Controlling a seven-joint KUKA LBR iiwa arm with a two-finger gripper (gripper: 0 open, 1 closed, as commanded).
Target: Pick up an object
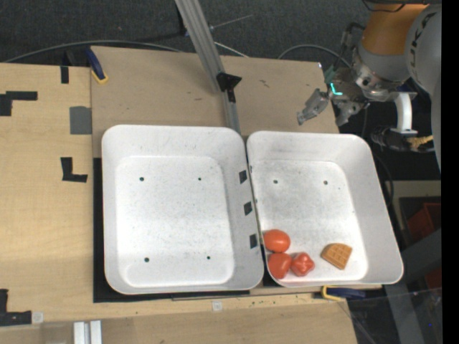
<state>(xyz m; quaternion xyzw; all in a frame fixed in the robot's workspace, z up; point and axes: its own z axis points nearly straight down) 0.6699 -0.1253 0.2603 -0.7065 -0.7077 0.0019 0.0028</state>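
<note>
The wooden bench (165,84) carried two shallow white plastic bins side by side. The left bin (129,149) sat beside the right bin (358,163), their inner rims touching along the middle. A slanted grey metal pole (204,41) crossed the far part of the bench and ended near where the two bins met.

The grey arm with its orange band (398,13) reached in from the far right. Its two-finger gripper (326,110) hung just beyond the far rim of the right bin, above the bench rather than over the bin floor. The fingers stood apart with nothing between them.

The objects lay well apart from the gripper, all in the near part of the right bin. A round red tomato-like piece (277,241) rested against the bin's left wall. Just nearer, a second red piece (279,265) touched a smaller lumpy red piece (303,264). To their right, slightly apart, lay a small tan waffle-patterned cracker (336,255).
</note>
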